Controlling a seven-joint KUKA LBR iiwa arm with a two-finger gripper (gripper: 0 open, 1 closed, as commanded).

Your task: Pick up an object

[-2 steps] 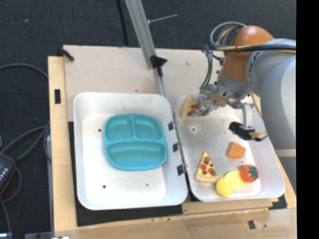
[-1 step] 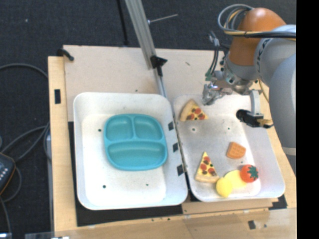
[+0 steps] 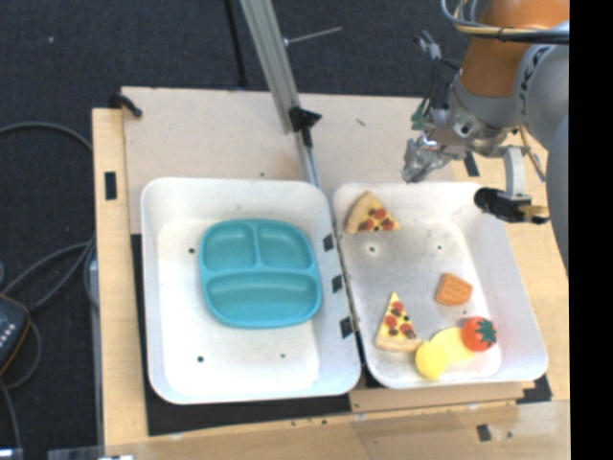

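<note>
Yellow toy [image 3: 433, 357] lies well apart from gripper [image 3: 418, 168] above bin's far rim

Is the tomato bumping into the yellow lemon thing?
Touching. In the camera view the tomato presses against the yellow lemon with no white bin floor showing between them.

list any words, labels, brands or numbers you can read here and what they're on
None can be read.
The blue divided plate, the pizza slices, the tomato and both white bins look unmarked.
The arm and gripper carry no label I can make out.
</note>
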